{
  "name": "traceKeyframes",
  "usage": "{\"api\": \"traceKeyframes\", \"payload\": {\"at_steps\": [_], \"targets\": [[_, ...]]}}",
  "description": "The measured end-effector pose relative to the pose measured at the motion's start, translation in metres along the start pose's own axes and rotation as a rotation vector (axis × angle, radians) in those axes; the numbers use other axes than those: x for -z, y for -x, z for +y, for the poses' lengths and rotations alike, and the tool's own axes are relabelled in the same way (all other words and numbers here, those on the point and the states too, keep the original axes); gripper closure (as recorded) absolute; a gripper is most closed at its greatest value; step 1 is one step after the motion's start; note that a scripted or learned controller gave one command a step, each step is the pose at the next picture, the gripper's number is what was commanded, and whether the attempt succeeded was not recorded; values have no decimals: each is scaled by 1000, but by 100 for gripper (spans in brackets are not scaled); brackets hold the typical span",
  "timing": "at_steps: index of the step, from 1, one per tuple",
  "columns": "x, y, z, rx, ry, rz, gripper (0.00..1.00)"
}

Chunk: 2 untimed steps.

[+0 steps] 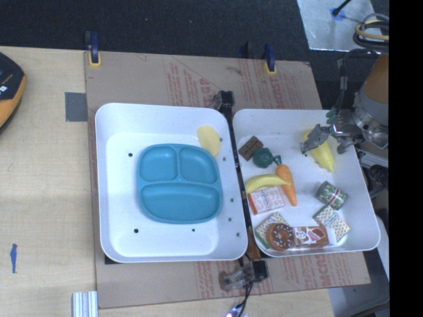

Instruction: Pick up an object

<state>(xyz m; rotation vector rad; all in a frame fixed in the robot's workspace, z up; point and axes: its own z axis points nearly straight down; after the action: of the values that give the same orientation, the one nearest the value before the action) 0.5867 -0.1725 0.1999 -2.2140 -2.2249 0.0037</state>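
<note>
- Two white bins sit side by side on the bench: the left bin (112, 177) holds a blue divided plate (179, 181) and a pale yellow piece (209, 138) at the plate's upper right.
- The right bin (291, 121) holds a banana (263, 182), a carrot (287, 182), a dark green toy (264, 157), a brown block (250, 148), a donut (280, 235) and small packets.
- The gripper (326, 140) is at the right bin's upper right, its fingers spread apart, directly over a yellow object (324, 156) and not gripping it.
</note>
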Motion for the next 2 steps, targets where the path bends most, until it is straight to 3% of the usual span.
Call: {"api": "traceKeyframes", "payload": {"at_steps": [1, 2], "targets": [[-114, 41, 40, 1, -2, -3, 0], [-107, 33, 71, 0, 4, -1, 0]]}}
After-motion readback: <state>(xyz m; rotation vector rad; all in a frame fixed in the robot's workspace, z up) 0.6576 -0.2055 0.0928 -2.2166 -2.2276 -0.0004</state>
